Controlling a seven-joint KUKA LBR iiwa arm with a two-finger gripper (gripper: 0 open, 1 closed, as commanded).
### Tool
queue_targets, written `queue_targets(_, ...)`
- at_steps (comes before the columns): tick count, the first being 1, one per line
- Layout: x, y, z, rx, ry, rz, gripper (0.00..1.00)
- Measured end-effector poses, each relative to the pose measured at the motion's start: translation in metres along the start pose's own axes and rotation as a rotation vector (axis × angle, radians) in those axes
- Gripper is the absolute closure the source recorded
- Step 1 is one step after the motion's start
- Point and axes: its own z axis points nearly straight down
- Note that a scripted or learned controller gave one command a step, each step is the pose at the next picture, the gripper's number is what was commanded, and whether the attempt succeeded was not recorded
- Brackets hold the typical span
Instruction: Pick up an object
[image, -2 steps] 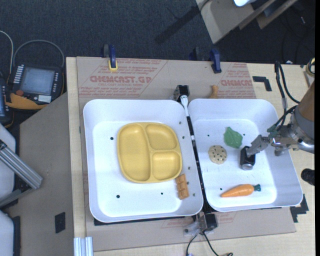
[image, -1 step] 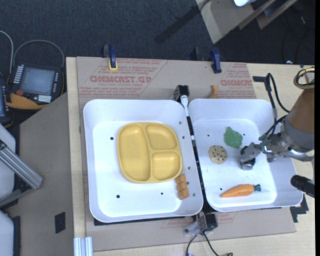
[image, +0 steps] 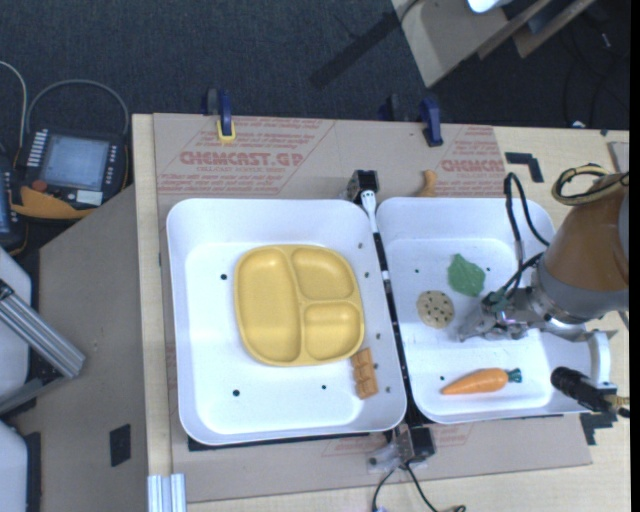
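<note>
The right bin (image: 530, 225) holds three small things. A green leafy piece (image: 466, 274) lies near its middle, a round speckled cookie (image: 435, 307) sits to the left of that, and an orange carrot (image: 480, 381) with a green stub lies along the front wall. My gripper (image: 478, 325) hangs low over the bin floor, just right of the cookie, above the carrot and below the green piece. Nothing shows in its grasp. The grey arm with its orange band (image: 592, 250) comes in from the right.
The left bin (image: 200, 330) carries a yellow divided plate (image: 298, 303) and a small brown waffle-like block (image: 364, 372) near its front right corner. A black cable (image: 515, 215) loops over the right bin's far side. Clamps stand on the bench's back edge.
</note>
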Motion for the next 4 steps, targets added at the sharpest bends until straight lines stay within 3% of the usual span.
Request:
queue_targets(1, 0.0, 0.0, 0.006, -0.002, -0.001, 0.001, 0.0)
queue_targets(2, 0.0, 0.0, -0.005, -0.005, -0.003, 0.001, 1.0)
queue_targets(4, -0.005, -0.001, -0.12, -0.013, -0.006, -0.001, 1.0)
